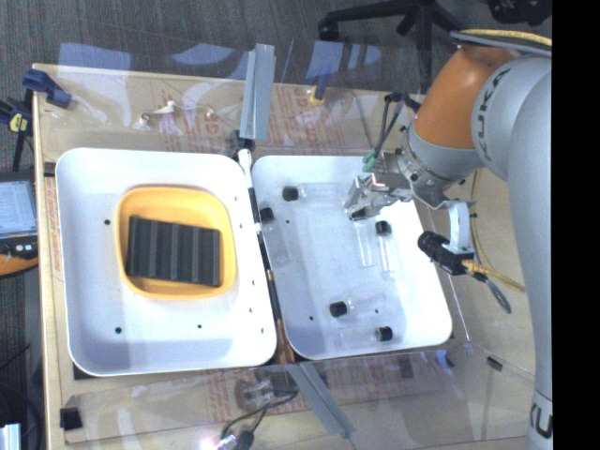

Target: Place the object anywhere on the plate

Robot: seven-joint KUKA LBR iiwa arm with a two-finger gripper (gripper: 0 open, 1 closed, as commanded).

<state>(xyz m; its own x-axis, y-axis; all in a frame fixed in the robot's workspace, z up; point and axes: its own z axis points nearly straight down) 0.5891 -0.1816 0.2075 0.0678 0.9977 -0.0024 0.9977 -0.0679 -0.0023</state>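
A yellow plate (174,198) lies in the left white bin (84,326), and a black ridged block (174,251) rests on its middle. In the right white bin (309,279) lie clear plastic pieces (372,250) with small black caps (382,227) scattered around them; their exact shape is hard to make out. My gripper (364,198) hangs low over the upper right part of the right bin, just above the clear pieces. I see nothing held in it.
A grey metal bar (256,92) stands at the back between the bins. The arm's orange band (459,101) and grey body fill the right side. Cables and a black connector (441,249) hang by the right bin's edge.
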